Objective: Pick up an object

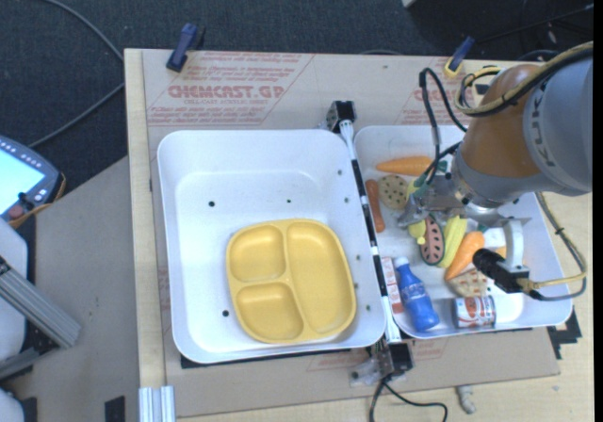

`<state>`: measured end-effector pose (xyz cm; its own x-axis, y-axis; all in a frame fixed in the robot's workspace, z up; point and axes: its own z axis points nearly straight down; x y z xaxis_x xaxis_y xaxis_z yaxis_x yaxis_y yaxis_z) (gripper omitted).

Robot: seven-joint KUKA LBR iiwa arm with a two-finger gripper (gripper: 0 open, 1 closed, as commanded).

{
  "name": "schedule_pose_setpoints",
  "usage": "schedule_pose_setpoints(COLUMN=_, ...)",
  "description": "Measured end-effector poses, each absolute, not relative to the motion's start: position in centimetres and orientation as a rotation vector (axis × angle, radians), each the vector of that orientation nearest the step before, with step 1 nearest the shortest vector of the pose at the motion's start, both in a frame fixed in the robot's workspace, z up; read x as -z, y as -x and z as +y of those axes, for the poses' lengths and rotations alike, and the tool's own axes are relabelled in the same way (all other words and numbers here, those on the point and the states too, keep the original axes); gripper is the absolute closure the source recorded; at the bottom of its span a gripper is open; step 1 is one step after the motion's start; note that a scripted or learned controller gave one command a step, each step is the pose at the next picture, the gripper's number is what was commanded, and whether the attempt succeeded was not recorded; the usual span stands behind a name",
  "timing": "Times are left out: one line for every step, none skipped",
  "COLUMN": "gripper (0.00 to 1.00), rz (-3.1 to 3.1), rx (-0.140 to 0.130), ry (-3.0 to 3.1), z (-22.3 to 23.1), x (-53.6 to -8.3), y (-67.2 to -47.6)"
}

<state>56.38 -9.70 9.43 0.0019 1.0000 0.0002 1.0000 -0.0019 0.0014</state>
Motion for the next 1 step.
schedule_pose_setpoints(gripper=1.00, rz=2.222, rx=-0.002, ry=-2.219, z=-3.67, x=-27.01, y=-53.71)
